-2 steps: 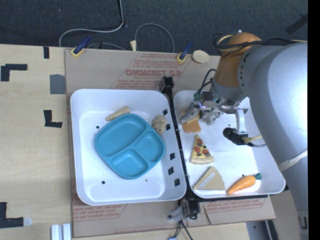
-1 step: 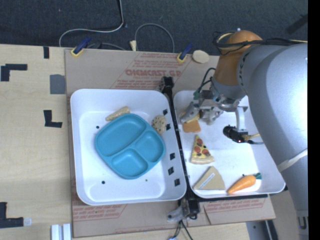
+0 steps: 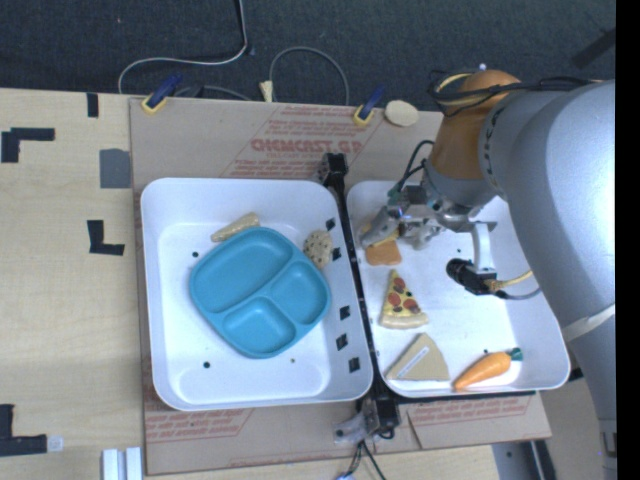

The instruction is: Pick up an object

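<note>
The flat brown cardboard sheet [image 3: 290, 138] under the two bins carries red printed lettering along its far edge, between the bins and the clips. The characters are too small and blurred to read. Similar faint red print runs along the sheet's near edge and is equally illegible. No other text, number or brand mark is readable.

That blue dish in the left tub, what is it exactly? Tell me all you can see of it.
The blue tray is a light blue divided plate, plastic by its look, with rounded corners and three compartments: one large and two smaller, split by raised ridges. Nothing lies in any of them. It sits flat on the floor of the left bin, turned at an angle to the bin's walls. A pale yellowish food piece lies at its upper edge and a speckled cookie near its upper right corner; whether either touches it is unclear.
</note>
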### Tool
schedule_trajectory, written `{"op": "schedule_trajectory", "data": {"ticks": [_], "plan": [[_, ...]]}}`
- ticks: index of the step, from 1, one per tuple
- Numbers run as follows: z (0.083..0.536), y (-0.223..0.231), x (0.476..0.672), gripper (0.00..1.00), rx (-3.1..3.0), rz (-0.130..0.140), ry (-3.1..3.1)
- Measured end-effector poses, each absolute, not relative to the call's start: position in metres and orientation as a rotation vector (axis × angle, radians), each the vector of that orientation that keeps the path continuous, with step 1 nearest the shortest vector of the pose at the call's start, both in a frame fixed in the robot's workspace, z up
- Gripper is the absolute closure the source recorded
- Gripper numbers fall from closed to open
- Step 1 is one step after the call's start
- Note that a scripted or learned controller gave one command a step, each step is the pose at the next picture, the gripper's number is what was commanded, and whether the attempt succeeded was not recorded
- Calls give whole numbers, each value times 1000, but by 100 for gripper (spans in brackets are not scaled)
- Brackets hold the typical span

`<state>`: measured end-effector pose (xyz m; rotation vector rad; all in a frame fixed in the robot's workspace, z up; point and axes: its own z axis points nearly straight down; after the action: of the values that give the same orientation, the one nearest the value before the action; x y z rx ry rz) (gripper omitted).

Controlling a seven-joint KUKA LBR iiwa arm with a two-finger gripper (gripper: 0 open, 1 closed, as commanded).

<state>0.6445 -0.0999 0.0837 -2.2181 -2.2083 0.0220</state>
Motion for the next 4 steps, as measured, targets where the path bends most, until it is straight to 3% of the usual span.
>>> {"op": "schedule_trajectory", "data": {"ticks": [1,2,3,4], "plan": [[81,-102,657,0,-2199,62,-2177],[81,-100,657,0,-2205,63,-2177],[83,-100,647,0,-2212,28,-2201],[81,-102,657,0,-2197,59,-2177]]}}
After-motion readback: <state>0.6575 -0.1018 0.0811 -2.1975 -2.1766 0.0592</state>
